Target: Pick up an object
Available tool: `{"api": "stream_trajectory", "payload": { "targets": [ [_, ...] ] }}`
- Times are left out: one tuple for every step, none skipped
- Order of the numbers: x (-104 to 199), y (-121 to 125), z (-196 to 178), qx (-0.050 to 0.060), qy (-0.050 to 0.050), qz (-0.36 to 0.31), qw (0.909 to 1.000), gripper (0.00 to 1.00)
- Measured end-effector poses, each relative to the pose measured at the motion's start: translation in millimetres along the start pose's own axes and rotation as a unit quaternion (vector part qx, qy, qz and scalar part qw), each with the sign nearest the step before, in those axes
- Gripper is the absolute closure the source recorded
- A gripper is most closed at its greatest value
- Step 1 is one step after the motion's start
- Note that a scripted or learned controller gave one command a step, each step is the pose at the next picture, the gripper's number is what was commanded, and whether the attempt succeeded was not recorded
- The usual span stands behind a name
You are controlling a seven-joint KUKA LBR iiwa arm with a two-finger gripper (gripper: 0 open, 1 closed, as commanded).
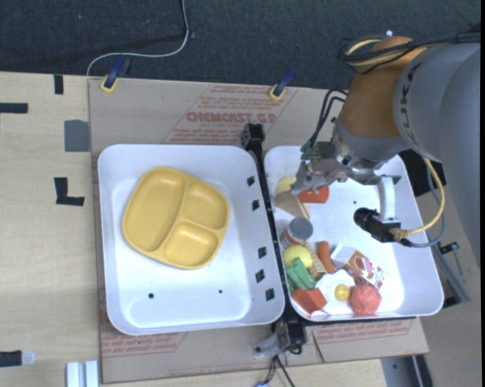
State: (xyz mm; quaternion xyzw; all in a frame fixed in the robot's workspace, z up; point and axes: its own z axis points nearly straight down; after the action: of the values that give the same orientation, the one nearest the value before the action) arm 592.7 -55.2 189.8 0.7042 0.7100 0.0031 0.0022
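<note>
My gripper point(310, 177) hangs low over the upper left part of the right bin point(416, 252). A small red-orange piece point(314, 193) lies directly under its tip, too close for me to tell whether it is gripped. Just to the left are a pale yellow item point(284, 185) and a tan wedge point(290, 205). Further down the bin lie a grey round can point(298, 230), a yellow ball point(298, 256), a green item point(300, 277), an orange sausage shape point(326, 256), a red block point(309, 299), a printed packet point(364, 268) and a pink-red ball point(365, 298).
The left bin point(121, 297) holds a yellow divided plate point(176, 216). A black divider rail point(262, 216) separates the two bins. The arm's grey and orange body point(387, 95) looms over the right bin's far side. Cardboard and a wooden bench surround the bins.
</note>
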Motion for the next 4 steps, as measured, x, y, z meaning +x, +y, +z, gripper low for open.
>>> {"api": "stream_trajectory", "payload": {
  "targets": [
    [59.8, 8.3, 6.3, 0.004, 0.001, 0.000, 1.0000, 1.00],
    [64.5, -0.9, -28.0, 0.003, 0.000, 0.003, 1.0000, 1.00],
    [112.7, 5.1, -23.1, 0.005, 0.000, 0.001, 1.0000, 1.00],
    [88.0, 50.5, -2.7, 0.004, -0.001, 0.004, 1.0000, 1.00]
  ]
}}
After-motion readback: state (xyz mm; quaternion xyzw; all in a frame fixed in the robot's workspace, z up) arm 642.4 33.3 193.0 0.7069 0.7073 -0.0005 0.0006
